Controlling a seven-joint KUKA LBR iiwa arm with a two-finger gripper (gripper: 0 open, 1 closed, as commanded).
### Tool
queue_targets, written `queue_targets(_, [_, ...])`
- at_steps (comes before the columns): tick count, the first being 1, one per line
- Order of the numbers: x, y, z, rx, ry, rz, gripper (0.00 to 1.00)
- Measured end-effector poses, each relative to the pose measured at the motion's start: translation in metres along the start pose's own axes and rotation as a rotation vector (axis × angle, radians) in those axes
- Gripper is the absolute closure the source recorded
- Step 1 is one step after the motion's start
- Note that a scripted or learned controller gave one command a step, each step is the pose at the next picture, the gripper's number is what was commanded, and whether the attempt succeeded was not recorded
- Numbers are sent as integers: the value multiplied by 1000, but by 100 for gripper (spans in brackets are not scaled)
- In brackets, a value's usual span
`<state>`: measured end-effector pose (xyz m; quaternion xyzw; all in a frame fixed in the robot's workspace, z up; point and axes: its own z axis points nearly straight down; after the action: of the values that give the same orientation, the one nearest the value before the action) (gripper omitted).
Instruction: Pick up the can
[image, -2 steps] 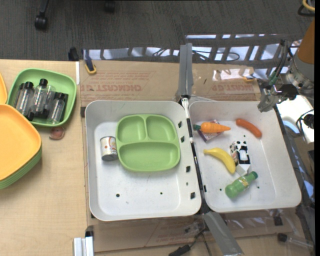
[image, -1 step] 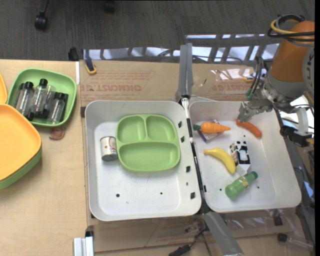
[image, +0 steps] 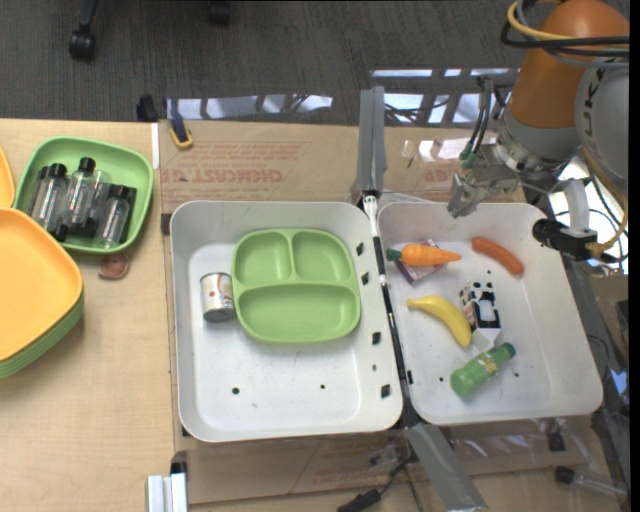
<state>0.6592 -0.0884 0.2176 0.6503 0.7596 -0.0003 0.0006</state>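
The claw (image: 468, 196) hangs over the far rim of the right bin (image: 580, 330); whether it is parted or closed cannot be told, and nothing shows in it. The can (image: 217, 297) lies well off to its left in the left bin (image: 290, 400), on its side, touching the green divided plate (image: 296, 285). That contact likely blocks one flank, while bare floor opens toward the bin's wall and near side.

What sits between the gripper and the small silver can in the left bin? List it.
In the camera view, the green divided plastic plate lies between the gripper and the small silver can, plus the bins' shared rims.
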Motion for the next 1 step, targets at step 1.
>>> queue_targets(1, [-19,-5,-38,1,-1,305,100])
